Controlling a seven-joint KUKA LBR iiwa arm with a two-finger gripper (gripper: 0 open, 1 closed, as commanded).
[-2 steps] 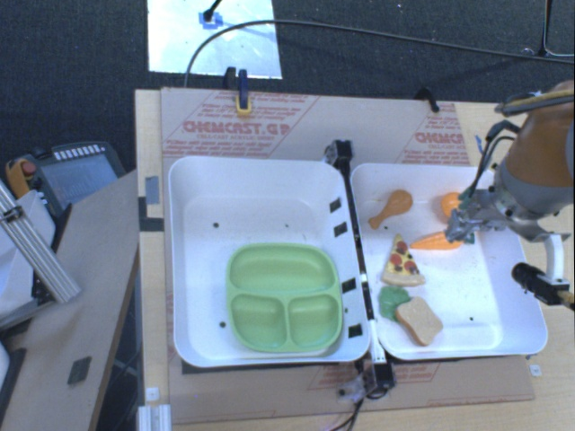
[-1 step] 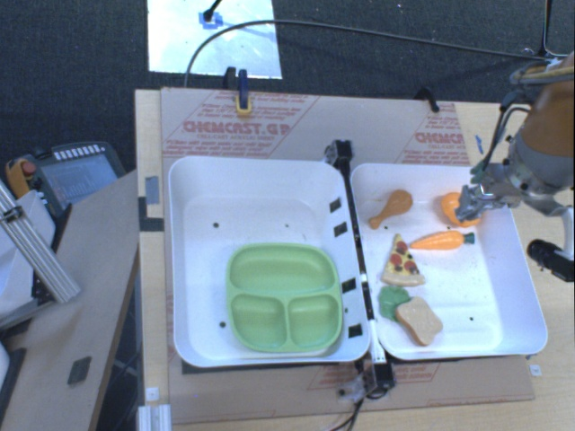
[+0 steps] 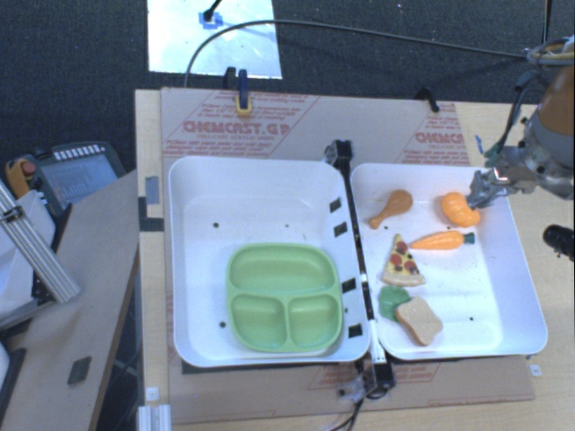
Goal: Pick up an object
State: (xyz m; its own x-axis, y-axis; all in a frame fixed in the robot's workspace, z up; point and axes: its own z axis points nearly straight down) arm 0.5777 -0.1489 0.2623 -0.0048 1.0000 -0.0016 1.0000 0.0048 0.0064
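The right bin (image 3: 512, 277) holds several toy foods: a drumstick (image 3: 392, 207), an orange fruit (image 3: 458, 209), a carrot (image 3: 440, 240), a pizza slice (image 3: 402, 262), a green piece (image 3: 391, 301) and a bread slice (image 3: 420, 321). My gripper (image 3: 482, 191) hangs at the bin's far right corner, just above and right of the orange fruit, its tip close to that fruit. Nothing shows between its fingers.
The left bin (image 3: 202, 241) holds a green divided plate (image 3: 283, 296). A black divider clip strip (image 3: 350, 241) runs between the bins. A tablet device (image 3: 79, 176) and a metal rail (image 3: 36, 250) sit on the side table at left.
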